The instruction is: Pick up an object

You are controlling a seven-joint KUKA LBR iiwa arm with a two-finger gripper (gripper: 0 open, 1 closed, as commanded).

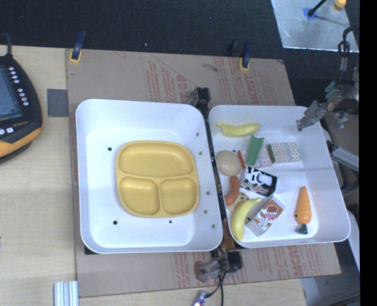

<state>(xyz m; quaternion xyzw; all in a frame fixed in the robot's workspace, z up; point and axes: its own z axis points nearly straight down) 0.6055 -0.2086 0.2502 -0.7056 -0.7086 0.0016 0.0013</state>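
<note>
The right bin [341, 196] holds several small items. A yellow banana [238, 129] lies at its far edge, with a green block [254, 150] and a patterned packet [284, 152] beside it. A beige ball [228, 163] and an orange sausage-shaped piece [233, 190] sit by the left wall. A black-and-white packet [260, 181], a second banana [241, 217], a small card packet [266, 214] and a carrot [303, 209] lie toward the front. My gripper [308, 118] hangs over the bin's far right corner, apart from all of them, with nothing seen in it.
The left bin [92, 171] holds a yellow divided plate [157, 176]. A black and orange teach pendant [6, 110] lies on the bench at the far left. Clamps [77, 46] pin the cardboard sheet under the bins.
</note>
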